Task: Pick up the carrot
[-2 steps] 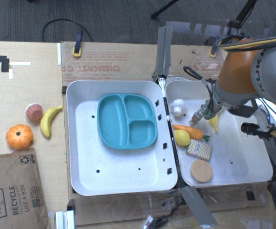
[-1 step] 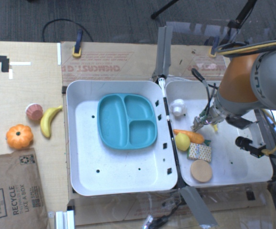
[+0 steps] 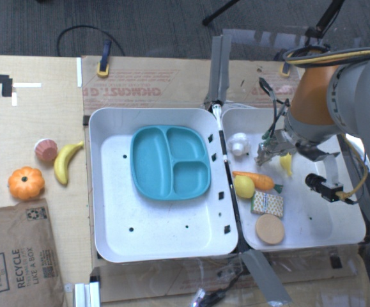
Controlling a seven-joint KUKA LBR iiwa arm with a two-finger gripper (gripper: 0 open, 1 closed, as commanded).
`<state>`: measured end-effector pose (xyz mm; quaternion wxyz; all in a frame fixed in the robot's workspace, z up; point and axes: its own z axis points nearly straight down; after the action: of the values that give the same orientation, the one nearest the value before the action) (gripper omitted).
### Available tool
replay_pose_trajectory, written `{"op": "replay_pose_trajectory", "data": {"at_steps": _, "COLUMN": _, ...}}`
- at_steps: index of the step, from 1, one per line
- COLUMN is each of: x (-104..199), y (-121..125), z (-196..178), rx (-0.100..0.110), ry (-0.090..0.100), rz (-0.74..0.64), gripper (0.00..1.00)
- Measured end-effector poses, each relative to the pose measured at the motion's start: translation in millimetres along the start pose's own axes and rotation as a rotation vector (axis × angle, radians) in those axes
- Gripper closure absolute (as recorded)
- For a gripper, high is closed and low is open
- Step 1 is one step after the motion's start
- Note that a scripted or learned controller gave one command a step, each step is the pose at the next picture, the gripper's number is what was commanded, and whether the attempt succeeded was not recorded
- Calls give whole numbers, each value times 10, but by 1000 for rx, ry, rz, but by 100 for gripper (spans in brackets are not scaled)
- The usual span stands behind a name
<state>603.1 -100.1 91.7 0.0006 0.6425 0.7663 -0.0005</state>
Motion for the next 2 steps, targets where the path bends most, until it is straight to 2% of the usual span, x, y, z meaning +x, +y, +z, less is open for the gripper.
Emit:
{"op": "replay_pose_trajectory", "data": {"at_steps": 1, "x": -95, "y": 259, "z": -2, "rx": 0, "ry": 0, "rz": 174, "gripper": 100}}
{"op": "replay_pose_trajectory", "data": {"at_steps": 2, "x": 177, "y": -824, "z": 5, "rx": 2, "ry": 2, "rz": 78, "gripper": 100}}
